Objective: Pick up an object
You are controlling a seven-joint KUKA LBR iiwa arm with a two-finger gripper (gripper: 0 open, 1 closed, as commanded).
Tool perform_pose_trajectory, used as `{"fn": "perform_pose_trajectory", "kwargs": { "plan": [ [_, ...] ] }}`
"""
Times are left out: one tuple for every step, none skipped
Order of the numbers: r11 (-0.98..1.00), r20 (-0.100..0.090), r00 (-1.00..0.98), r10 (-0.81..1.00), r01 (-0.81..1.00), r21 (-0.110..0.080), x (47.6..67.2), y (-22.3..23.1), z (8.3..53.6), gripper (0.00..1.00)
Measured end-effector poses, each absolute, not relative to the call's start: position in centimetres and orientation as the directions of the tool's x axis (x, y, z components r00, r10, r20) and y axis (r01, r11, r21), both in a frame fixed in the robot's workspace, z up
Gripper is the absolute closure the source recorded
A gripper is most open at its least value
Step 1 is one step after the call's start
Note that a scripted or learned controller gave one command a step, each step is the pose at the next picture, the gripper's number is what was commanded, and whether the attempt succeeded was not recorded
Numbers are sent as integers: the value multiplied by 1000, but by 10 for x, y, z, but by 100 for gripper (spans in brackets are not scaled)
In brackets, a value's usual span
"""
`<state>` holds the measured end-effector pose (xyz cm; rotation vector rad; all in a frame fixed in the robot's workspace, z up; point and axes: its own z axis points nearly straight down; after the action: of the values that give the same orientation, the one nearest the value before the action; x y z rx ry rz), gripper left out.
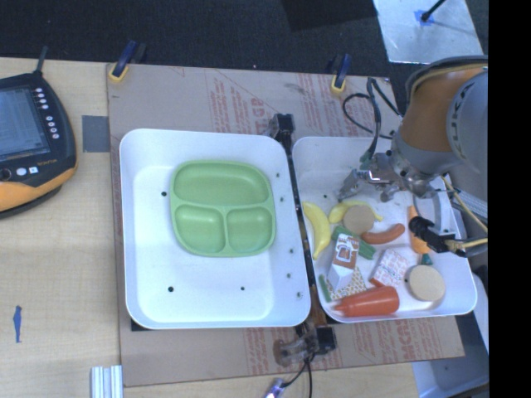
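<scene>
Grey gripper, whether spread or pressed together unclear, hangs at twelve o'clock above crowded toy food; packed neighbours could spoil any grasp.

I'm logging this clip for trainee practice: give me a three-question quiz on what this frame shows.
1. True or false: the green divided plate lies in the left bin.
2. Which item lies nearest the right bin's front edge?
A. banana
B. red pepper
C. sausage
3. Fill in: the tool hangs over the ____ part of the right bin.

Key:
1. True; the plate sits alone there.
2. B; the red pepper lies along the near wall.
3. Back (far); it is above the toy food, with nothing seen between its fingers.
</scene>
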<state>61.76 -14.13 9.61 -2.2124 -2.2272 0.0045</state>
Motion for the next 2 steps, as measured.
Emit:
{"fn": "perform_pose_trajectory", "kwargs": {
  "plan": [
    [6,-2,-6,1000,1000,-5,605,-116,92,0],
    [2,0,-2,1000,1000,-3,628,-160,92,0]
  ]
}}
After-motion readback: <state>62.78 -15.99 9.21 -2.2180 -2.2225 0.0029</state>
